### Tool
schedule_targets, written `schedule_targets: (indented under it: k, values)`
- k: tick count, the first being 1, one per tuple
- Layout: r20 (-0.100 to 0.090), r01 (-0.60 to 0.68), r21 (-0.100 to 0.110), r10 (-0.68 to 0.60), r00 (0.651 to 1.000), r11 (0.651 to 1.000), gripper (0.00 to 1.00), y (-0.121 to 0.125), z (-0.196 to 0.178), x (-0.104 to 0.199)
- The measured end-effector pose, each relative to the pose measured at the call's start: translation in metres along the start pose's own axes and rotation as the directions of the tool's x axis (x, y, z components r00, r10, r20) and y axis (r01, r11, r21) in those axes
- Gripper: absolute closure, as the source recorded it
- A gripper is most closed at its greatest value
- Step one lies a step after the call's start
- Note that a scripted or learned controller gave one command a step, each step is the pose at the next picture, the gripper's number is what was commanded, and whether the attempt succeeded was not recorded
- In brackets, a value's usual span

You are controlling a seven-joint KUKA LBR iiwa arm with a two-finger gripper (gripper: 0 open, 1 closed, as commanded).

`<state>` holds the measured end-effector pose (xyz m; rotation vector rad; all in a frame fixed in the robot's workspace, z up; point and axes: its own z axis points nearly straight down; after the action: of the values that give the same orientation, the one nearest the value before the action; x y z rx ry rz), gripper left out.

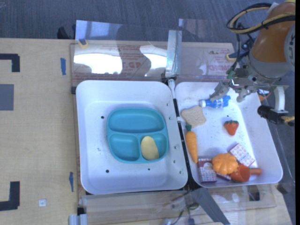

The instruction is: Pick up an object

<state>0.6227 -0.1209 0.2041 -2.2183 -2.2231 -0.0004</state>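
A small blue plastic bottle [216, 102] with a pale cap lies on its side just below the open, empty jaws [231, 93].

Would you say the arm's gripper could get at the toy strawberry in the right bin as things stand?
Probably yes. The toy strawberry lies alone on bare bin floor, apart from the bread slice and the blue bottle. The gripper hangs over the right bin just above it, with nothing between them.

Tray [136, 121] in left bin [89, 97]; carrot [191, 145], strawberry [231, 126] in right bin [272, 158].
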Motion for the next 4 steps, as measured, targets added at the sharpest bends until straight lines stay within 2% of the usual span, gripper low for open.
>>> schedule_targets:
  k: [1,2,3,4]
  values:
    - [0.003,-0.011,-0.009,0.012,1.000,1.000,0.00,0.030,-0.083,-0.024]
    - [-0.001,0.150,0.006,-0.150,0.989,0.989,0.00,0.012,0.017,-0.019]
    - [0.002,0.150,-0.002,-0.150,0.989,0.989,0.00,0.014,0.012,-0.019]
    - [0.003,0.243,-0.004,-0.243,0.970,0.970,0.00,0.042,0.106,-0.037]
